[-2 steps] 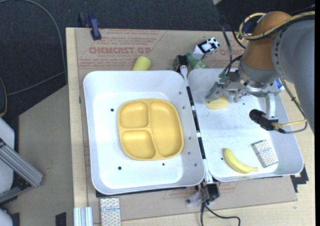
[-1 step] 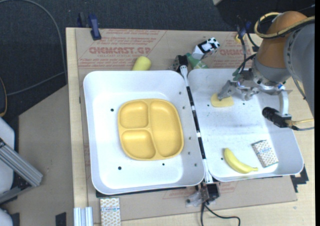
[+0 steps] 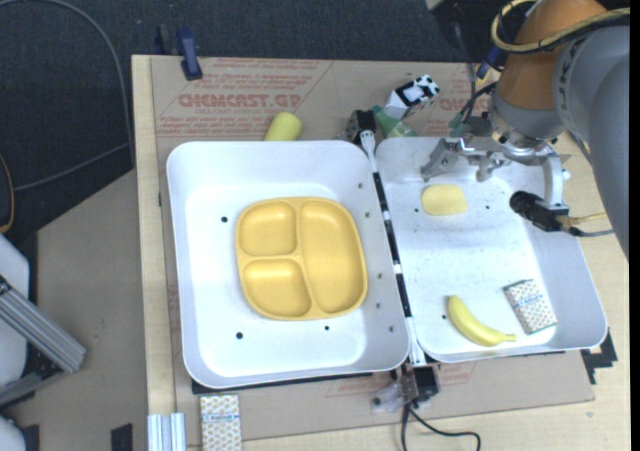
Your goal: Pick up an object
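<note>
Left bin (image 3: 200, 239): yellow divided plate (image 3: 300, 257). Right bin (image 3: 560, 269): banana (image 3: 474, 322), pale yellow rounded piece (image 3: 444, 201), small packet (image 3: 529, 305). Gripper (image 3: 462, 167) just above that piece, fingers (image 3: 437, 161) apart. Best straight down, centred over the piece, closing only once both sides are flanked.

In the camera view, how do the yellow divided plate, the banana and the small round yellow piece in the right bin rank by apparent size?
1. Yellow divided plate, clearly largest.
2. Banana.
3. Round yellow piece, shorter than the banana though plumper, so these two are close.
</note>
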Controlling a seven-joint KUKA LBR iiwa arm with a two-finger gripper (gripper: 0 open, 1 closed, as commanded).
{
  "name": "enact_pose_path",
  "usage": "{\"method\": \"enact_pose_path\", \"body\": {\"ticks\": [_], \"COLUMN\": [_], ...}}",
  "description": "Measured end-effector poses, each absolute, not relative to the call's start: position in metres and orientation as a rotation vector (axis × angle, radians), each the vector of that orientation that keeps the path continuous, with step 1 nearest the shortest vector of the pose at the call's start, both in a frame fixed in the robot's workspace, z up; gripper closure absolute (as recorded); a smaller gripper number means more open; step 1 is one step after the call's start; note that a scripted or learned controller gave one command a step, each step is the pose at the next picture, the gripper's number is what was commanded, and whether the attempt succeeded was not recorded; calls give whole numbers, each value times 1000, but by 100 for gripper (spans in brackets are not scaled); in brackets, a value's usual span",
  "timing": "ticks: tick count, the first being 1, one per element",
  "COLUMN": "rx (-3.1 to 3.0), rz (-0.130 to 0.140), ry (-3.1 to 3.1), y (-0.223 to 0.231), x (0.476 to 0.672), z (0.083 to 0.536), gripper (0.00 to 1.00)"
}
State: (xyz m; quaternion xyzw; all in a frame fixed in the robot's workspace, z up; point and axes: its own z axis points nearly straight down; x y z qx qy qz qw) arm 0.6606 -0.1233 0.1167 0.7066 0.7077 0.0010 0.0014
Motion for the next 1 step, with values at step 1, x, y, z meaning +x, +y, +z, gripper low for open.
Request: {"method": "enact_pose_path", "body": {"ticks": [1], "rx": [2224], "rz": [-2], "ry": [2223], "y": [-117], "x": [646], "z": [84], "gripper": [0]}}
